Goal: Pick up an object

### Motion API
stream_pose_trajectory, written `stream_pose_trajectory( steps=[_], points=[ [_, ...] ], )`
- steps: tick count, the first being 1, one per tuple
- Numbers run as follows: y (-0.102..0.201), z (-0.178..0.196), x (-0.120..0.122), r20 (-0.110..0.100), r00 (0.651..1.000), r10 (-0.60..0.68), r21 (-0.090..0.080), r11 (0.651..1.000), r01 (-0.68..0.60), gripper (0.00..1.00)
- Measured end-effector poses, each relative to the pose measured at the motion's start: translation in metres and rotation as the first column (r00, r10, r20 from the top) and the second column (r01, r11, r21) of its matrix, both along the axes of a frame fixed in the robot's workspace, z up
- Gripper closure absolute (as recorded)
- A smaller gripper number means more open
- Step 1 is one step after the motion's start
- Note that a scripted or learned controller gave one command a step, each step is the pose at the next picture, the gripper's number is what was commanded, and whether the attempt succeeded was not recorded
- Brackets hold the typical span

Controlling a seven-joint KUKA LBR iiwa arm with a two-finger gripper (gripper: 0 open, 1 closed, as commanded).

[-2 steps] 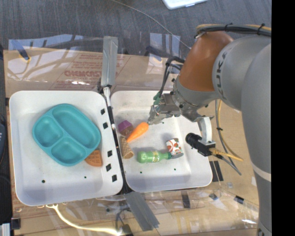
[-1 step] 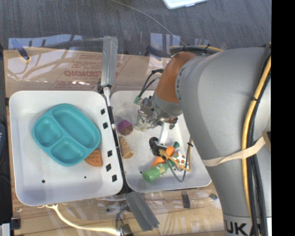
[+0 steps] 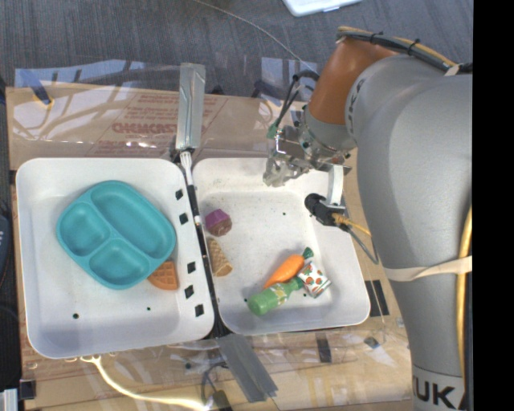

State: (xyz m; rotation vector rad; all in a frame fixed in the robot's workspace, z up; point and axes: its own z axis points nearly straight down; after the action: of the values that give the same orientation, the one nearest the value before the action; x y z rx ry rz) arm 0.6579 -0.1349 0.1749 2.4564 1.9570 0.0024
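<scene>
- Arm (image 3: 401,160) enters from 3 o'clock, over the right bin (image 3: 241,317).
- Left bin (image 3: 40,313): teal plate (image 3: 115,233); waffle (image 3: 163,278) at its 5 o'clock.
- Gripper (image 3: 281,170) at the right bin's 12 o'clock; cannot tell its state; nothing seen held.
- Candidates at 5 o'clock: carrot (image 3: 287,269), green bottle (image 3: 271,299). Purple piece (image 3: 217,221) at 9 o'clock.
- Step: approach, probably. Next: lower over one item.

Dark grey ribbed floor (image 3: 120,28) along top, thin cable (image 3: 241,24) across it. White flat obj (image 3: 317,6) cut off at top edge. Bench covered w/ brown cardboard (image 3: 104,120), red print, clear plastic glare. Grey tape strips (image 3: 190,100) top centre & at bottom (image 3: 249,365).
</scene>
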Motion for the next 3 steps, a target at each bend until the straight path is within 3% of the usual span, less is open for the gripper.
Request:
stream_pose_trajectory(
  steps=[1, 2, 3],
  points=[
    [-0.065, 0.112, -0.027, 0.001, 0.890, -0.457, 0.000, 0.890, 0.457, 1.00],
    [-0.066, 0.156, -0.033, -0.003, 0.839, -0.545, -0.001, 0.839, 0.545, 1.00],
    [-0.072, 0.210, -0.052, -0.002, 0.749, -0.663, 0.000, 0.749, 0.663, 1.00]
  ],
)
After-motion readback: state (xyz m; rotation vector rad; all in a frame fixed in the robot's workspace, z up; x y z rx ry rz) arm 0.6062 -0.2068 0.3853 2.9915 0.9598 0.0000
